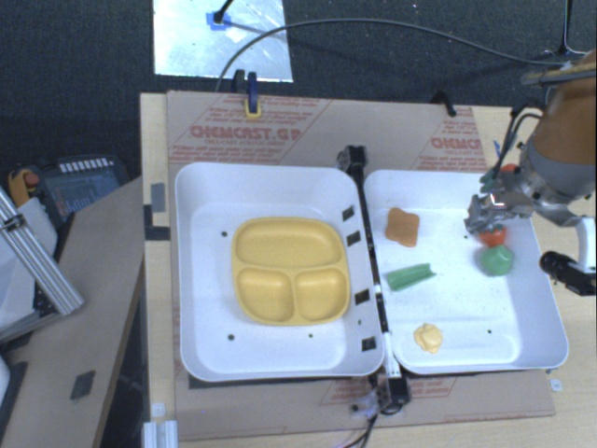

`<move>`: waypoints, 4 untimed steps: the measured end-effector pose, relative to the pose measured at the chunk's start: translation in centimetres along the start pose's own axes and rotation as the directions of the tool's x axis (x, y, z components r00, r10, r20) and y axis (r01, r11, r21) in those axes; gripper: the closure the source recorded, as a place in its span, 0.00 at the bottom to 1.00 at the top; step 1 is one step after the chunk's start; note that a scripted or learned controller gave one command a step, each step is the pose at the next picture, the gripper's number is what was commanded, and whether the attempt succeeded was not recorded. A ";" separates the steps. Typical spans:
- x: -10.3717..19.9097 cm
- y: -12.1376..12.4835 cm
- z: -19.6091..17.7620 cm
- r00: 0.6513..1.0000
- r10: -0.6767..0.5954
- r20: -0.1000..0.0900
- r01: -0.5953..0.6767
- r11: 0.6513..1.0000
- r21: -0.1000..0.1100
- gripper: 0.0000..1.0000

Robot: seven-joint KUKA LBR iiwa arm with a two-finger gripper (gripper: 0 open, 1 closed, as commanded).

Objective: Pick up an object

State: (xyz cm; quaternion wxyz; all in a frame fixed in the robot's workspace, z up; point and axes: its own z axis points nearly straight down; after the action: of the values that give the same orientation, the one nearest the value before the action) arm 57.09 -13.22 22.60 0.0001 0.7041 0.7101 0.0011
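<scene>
Printed in red on the cardboard sheet (280, 124) beneath both bins: "CHEMCAST", partly repeated at right. Left bin (201, 250): yellow three-compartment tray (289, 269) lying flat. Right bin (541, 339): orange-brown piece (403, 227), green pod (410, 275), pale yellow lump (428, 337), round green object (497, 260), with a red-orange object (494, 236) touching its upper edge. Gripper (487, 215) directly over the red-orange object; grasp state not discernible.
</scene>
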 end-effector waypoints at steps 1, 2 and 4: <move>4.3 -2.0 -0.1 1.000 0.000 0.000 0.000 1.000 0.001 1.00; 9.4 -3.1 -1.1 1.000 -0.001 -0.001 0.001 1.000 0.000 1.00; 18.6 -5.2 -1.3 1.000 -0.002 -0.001 0.002 1.000 0.001 1.00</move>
State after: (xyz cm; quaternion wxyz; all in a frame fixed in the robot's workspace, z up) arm 51.70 5.34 23.95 -0.0008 0.7035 0.7107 0.0010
